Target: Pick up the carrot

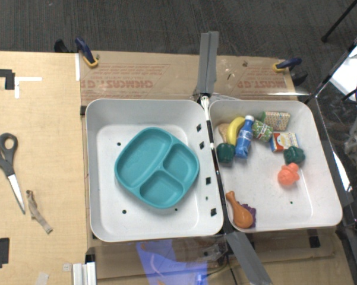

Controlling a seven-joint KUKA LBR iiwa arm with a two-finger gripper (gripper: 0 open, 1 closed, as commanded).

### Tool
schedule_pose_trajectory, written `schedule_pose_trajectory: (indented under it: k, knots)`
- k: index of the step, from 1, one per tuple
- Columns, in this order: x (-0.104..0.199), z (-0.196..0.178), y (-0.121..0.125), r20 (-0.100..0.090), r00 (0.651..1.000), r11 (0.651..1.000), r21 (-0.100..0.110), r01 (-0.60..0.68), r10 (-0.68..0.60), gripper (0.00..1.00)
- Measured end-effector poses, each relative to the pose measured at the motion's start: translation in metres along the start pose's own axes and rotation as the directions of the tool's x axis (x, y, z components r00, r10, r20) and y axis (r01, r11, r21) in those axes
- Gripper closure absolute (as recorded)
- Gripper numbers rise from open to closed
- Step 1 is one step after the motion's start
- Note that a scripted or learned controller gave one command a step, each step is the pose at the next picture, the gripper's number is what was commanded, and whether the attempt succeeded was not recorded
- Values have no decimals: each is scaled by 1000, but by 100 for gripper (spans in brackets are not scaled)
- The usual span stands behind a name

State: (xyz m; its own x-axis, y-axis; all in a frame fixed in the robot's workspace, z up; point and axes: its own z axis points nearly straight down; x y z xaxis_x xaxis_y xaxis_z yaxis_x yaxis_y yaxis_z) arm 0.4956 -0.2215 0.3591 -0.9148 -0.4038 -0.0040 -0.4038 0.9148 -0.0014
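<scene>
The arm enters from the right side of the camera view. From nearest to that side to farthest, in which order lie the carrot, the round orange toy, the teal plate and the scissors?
1. Round orange toy: right bin, towards its right wall.
2. Carrot: right bin, front left corner.
3. Teal plate: middle of the left bin.
4. Scissors: on the bench, far left.

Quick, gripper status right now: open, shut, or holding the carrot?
Gripper: nothing to report on its state from this camera view. The carrot lies loose in the right bin, near its front left corner.
</scene>
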Motion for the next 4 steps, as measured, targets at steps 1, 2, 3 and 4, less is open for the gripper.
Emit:
schedule_pose_trajectory:
  k: [1,2,3,4]
  knots:
    - [-12,89,-3,-1,899,899,-4,438,-438,100]
    - [-56,-105,-25,1,837,837,-4,548,-548,100]
    - [2,15,1,1,699,699,-5,716,-716,100]
    - [15,84,8,3,362,362,-4,932,-932,100]
